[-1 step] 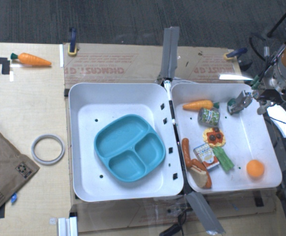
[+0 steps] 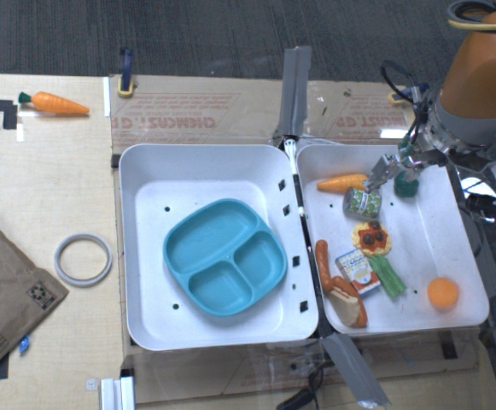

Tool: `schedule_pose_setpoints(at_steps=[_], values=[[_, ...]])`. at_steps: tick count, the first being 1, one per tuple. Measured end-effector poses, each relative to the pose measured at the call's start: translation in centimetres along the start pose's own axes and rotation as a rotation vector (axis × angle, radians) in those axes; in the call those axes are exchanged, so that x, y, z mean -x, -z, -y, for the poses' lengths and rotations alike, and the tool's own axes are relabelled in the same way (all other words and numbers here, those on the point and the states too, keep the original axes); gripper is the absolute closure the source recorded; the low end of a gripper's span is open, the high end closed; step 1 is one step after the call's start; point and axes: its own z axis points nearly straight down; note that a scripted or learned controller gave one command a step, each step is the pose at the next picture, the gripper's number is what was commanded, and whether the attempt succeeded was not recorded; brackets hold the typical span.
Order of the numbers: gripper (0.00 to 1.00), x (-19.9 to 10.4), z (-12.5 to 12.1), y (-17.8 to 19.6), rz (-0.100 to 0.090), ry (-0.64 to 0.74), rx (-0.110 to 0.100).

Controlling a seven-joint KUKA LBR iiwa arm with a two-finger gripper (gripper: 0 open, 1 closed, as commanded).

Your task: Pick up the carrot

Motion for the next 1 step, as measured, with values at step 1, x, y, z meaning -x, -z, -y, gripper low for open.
schedule_pose_setpoints(at_steps=[1], values=[[0.00,-0.92,-4.98,-0.92,0.001,0.161,0.002]])
